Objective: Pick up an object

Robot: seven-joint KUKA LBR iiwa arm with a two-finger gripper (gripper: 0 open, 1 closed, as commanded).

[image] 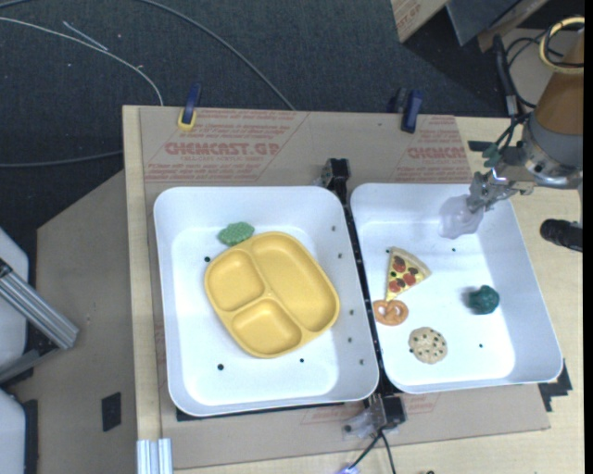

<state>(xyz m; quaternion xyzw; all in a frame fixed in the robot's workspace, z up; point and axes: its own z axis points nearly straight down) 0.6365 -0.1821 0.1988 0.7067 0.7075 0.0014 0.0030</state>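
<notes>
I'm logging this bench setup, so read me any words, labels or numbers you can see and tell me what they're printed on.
"CHEMCAST GP": red print, repeated across the brown board under the bins, clearest above the left bin.
Smaller red lines beside it: too blurred to read.
Cardboard box at the top edge: markings unreadable.
The toys, the yellow tray and the gripper show no text.

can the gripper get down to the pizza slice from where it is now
Probably yes. The gripper hangs over the right bin's far end, and the pizza slice lies flat with open floor between them; only the pretzel sits close by.
</notes>
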